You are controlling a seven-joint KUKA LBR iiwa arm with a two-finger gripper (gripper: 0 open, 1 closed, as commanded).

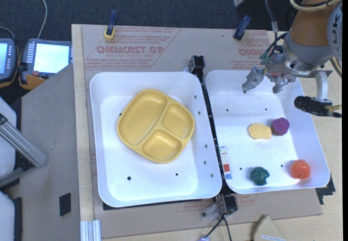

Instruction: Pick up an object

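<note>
Grey metal fingers of the pincer (266,81) hang spread apart, with nothing between them, above the far end of the right bin (239,125). One fingertip points toward the bin's back left, the other toward its back right, and both stand clear of the white floor. Above them the arm (315,17) rises to the upper right, grey with its orange band.

Nearer the camera in the same bin, well apart from the pincer, lie four small objects. A yellow piece (260,131) sits just beside a purple one (280,125), the two almost touching. Toward the front edge rest a dark green lump (259,175) and, off to its right near the corner, an orange-red ball (299,169).

The left bin (109,180) holds a yellow divided plate (156,125) with three compartments, lying flat near the middle.

Both bins rest on a brown printed board (163,44) on the table, with a blue-and-yellow clamp (111,23) at its far edge. At far left stands a small lit screen (50,56).
</note>
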